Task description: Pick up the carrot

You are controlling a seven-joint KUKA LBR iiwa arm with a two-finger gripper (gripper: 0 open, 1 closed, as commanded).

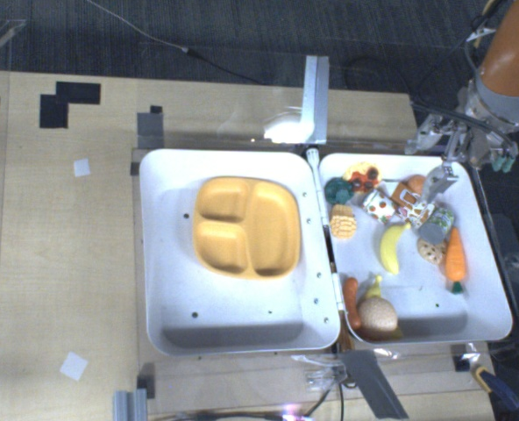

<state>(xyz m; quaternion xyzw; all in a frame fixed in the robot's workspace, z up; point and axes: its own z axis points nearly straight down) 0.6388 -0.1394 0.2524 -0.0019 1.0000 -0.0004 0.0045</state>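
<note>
The carrot [454, 257] is orange with a small green tip at its near end. It lies lengthwise by the right wall of the right bin [496, 318]. My gripper [441, 179] hangs over the far right corner of that bin, above and behind the carrot and apart from it. Nothing shows in its grasp. The arm's orange band [510, 53] is at the top right.
Beside the carrot lie a grey block [435, 226] and a cookie [430, 252]. A banana [391, 246], corn [343, 225], a red pepper [351, 293], a brown potato [378, 316] and several small toys crowd the right bin. The left bin [167, 323] holds a yellow sectioned plate [246, 226].
</note>
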